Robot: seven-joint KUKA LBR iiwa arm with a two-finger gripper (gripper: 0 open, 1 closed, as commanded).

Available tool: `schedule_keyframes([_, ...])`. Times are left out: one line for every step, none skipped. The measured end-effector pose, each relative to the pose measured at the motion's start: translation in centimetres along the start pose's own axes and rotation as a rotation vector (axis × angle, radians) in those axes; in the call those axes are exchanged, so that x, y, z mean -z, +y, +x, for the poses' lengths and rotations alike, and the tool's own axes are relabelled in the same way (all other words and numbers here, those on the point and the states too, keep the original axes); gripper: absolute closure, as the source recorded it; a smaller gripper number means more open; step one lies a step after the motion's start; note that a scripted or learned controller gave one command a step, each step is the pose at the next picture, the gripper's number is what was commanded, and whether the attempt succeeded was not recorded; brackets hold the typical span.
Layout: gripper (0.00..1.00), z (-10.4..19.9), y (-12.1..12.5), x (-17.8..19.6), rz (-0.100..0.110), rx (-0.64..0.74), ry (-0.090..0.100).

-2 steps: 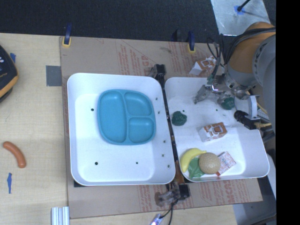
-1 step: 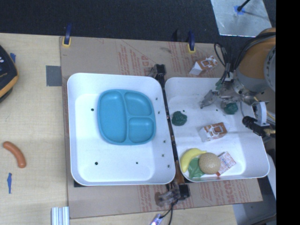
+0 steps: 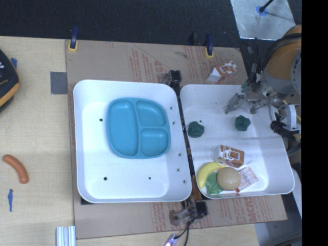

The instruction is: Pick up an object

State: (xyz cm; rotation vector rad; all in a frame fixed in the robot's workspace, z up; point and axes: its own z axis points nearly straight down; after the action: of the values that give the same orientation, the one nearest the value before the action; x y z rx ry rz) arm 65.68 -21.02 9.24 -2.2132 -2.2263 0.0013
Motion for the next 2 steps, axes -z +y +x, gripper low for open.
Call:
schedule_keyframes([0.00,-0.1,-3.8,0.1,0.001,-0.001,-0.002])
schedule_keyframes([0.00,3.8,-5.5,-0.1,0.002,0.000,-0.001])
